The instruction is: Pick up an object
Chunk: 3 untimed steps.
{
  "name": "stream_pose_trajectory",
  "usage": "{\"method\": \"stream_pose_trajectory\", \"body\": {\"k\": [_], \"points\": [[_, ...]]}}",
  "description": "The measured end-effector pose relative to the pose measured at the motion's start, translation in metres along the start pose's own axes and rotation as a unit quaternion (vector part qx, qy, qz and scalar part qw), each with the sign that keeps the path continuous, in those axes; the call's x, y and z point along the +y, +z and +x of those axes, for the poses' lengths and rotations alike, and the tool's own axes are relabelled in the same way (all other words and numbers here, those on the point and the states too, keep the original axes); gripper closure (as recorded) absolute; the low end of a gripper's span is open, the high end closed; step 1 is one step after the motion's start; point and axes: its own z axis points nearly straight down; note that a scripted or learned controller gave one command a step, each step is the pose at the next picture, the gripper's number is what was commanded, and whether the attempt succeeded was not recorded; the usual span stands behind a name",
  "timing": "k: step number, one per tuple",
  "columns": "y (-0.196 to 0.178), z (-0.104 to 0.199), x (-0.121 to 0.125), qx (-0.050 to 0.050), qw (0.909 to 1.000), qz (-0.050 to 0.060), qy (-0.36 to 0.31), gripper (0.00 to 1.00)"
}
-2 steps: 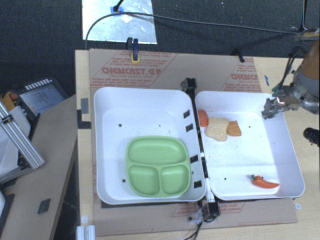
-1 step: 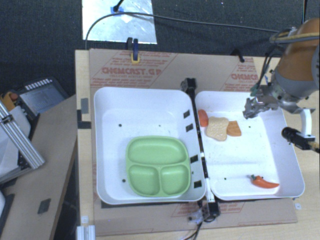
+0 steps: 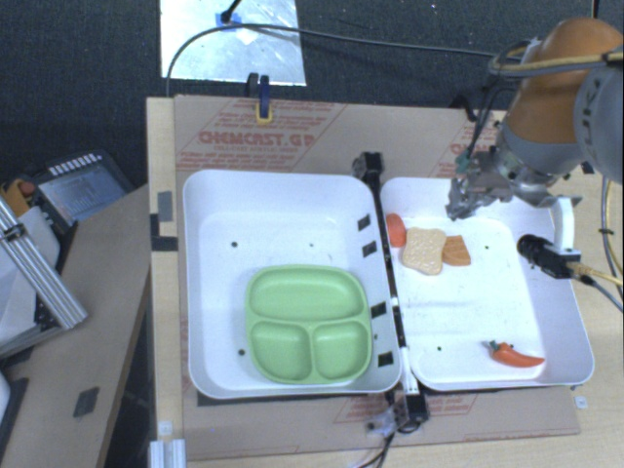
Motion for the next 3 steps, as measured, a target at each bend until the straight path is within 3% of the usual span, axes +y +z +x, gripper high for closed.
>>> {"method": "stream_pose_trajectory", "body": {"k": [1, 3], "points": [[0.010, 0.053, 0.012, 0.000, 1.0000, 0.000, 0.000, 1.00], [-0.006, 0.171, 0.026, 0.001, 1.0000, 0.000, -0.001, 1.00]]}}
